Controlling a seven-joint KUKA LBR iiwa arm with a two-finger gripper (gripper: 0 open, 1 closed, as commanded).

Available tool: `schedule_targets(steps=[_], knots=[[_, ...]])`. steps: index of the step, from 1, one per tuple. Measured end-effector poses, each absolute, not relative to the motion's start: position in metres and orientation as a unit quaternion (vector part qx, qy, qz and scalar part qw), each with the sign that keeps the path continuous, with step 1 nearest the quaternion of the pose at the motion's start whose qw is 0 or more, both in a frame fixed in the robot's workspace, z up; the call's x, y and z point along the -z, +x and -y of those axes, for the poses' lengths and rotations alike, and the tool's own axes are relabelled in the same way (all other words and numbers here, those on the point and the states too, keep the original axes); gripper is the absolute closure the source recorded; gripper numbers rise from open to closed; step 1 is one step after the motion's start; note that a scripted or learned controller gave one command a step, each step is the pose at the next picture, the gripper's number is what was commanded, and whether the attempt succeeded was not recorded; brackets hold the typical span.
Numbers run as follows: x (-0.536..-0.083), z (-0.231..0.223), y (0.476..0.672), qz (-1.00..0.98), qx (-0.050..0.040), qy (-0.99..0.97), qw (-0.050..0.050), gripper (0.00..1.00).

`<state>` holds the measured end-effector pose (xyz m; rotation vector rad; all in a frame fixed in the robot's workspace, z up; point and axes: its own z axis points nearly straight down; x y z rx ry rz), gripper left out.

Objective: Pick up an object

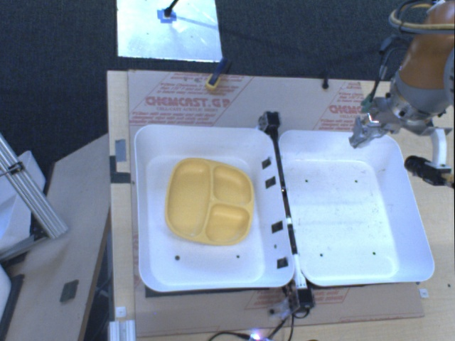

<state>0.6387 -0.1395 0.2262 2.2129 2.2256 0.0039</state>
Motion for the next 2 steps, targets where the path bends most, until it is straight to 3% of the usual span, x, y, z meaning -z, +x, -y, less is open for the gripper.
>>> schedule_targets(steps=[2], knots=[[-0.238, 0.042, 0.593, -0.710, -0.0005, 0.704, -0.001, 1.00]])
